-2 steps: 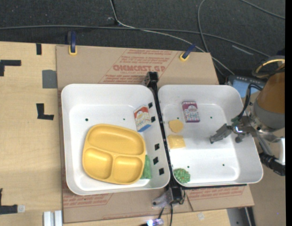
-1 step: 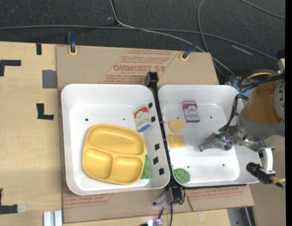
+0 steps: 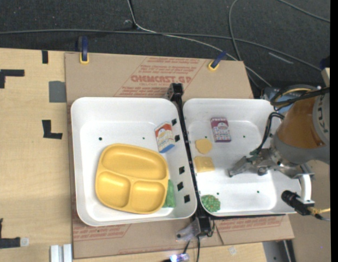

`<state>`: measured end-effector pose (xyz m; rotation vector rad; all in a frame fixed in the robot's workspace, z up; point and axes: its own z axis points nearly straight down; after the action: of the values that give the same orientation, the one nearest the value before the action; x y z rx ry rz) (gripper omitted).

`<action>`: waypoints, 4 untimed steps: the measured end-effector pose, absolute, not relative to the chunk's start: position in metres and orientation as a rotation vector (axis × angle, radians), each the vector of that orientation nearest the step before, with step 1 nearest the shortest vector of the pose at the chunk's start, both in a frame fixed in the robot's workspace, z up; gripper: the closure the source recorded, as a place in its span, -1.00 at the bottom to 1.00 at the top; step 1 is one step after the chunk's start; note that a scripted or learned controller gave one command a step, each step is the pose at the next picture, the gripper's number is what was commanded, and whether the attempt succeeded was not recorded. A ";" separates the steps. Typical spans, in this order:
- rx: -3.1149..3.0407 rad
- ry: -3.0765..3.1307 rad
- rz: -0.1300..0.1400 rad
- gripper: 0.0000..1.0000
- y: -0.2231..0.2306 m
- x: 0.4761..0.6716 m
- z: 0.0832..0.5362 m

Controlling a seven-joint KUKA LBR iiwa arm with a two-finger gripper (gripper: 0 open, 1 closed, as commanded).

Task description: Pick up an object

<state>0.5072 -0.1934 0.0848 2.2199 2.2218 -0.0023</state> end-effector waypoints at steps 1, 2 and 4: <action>2.217 2.218 -0.001 1.00 -0.194 0.508 0.096; 2.218 2.220 0.002 1.00 -0.196 0.510 0.159; 2.216 2.220 0.002 1.00 -0.196 0.520 0.282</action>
<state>0.5198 -0.1965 0.2818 2.2163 2.2198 0.0024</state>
